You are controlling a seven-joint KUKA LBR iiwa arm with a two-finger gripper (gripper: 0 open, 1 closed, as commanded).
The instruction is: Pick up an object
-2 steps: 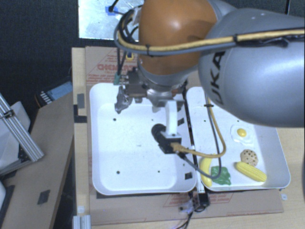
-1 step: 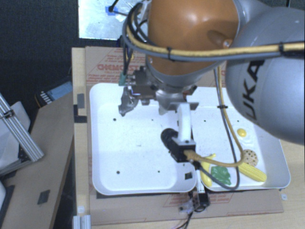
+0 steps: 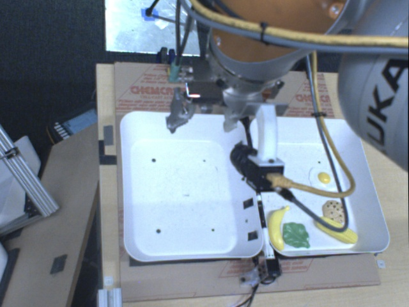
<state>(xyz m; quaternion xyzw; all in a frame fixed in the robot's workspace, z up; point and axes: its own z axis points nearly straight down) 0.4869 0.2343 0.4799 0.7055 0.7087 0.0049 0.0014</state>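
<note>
Arm overhead; gripper above left bin, fingers apart, holding nothing.
Right bin holds banana, green piece, cookie, egg; yellow cable crosses them.

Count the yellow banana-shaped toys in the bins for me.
2, both in the right bin: one banana at the near left corner beside a green leaf, the other banana just right of it, below the cookie. The arm may hide others.
</note>
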